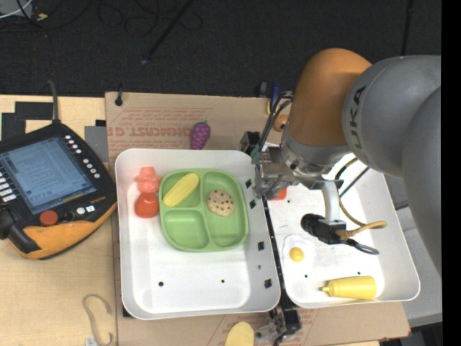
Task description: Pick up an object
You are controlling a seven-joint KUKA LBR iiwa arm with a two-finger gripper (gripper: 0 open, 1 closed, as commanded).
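Nothing lifted yet, by the look of it. Jaws (pixel 268 186) low at upper left of right bin (pixel 403 280), near a red object (pixel 279 192); spread or pressed together, cannot tell.

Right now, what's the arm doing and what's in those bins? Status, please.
Gripper low at right bin's upper-left corner, over a small red item. Nothing seen held. Fried egg, yellow bottle lie apart; green tray in left bin.

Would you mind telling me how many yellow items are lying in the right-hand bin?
2: a yellow mustard bottle near the front edge, and a fried egg toy with a yellow yolk by the left wall. The arm may hide others.
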